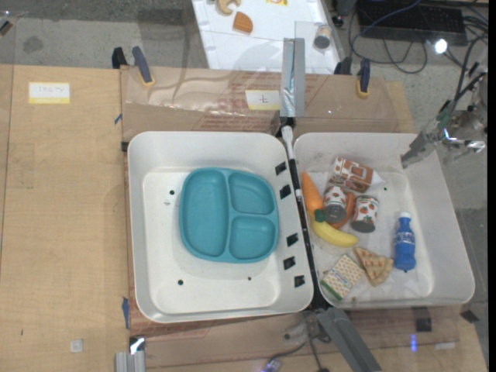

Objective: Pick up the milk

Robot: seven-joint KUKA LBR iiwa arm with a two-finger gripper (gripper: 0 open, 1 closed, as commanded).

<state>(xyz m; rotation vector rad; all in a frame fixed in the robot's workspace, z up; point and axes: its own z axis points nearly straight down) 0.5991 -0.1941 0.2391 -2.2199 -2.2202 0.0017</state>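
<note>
The milk (350,174) looks to be the small brown-and-white carton lying on its side near the back of the right bin (457,239). It touches the two small cans (335,204) in front of it. My gripper (431,141) hangs at the right bin's back right rim, at the view's right edge. It is to the right of the carton, well apart from it, and nothing shows in its hold.
An orange carrot (311,193) and a banana (335,234) lie left of the cans. A blue bottle (404,243), a cracker (342,275) and a toast slice (374,265) lie toward the front. The left bin (155,285) holds a teal divided plate (229,213).
</note>
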